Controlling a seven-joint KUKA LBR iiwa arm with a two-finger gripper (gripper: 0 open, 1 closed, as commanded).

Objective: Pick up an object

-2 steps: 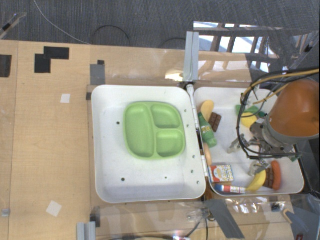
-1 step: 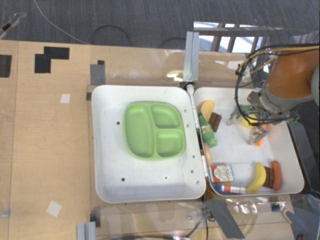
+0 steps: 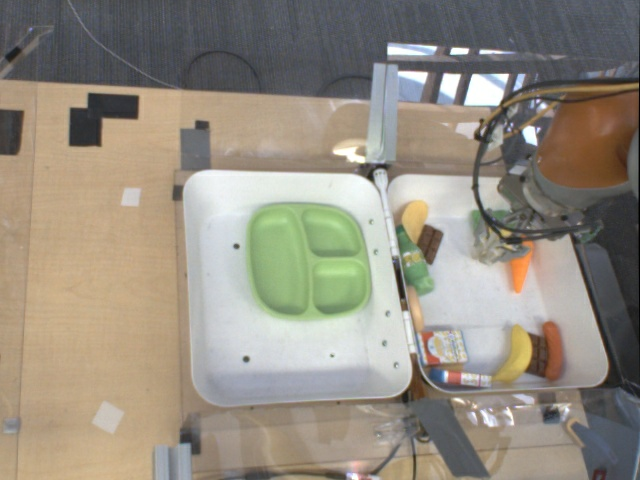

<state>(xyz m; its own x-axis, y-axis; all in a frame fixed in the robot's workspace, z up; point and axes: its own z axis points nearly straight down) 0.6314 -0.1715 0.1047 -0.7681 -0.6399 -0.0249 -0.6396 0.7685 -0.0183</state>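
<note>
Beside the orange carrot [image 3: 520, 271], jaws [image 3: 489, 249] of unclear state; small carton [image 3: 445, 348] print unreadable.

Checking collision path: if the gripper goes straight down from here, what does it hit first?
Probably the orange carrot-shaped toy beside the gripper, or else the right white bin's floor; depth is unclear from this slanted view.

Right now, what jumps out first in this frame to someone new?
The green divided plate lying alone in the middle of the left bin grabs the eye first. Next is the arm's orange band at upper right, with the end effector down in the right bin beside an orange carrot. Small food items line that bin's left wall and front edge, including a banana.
</note>
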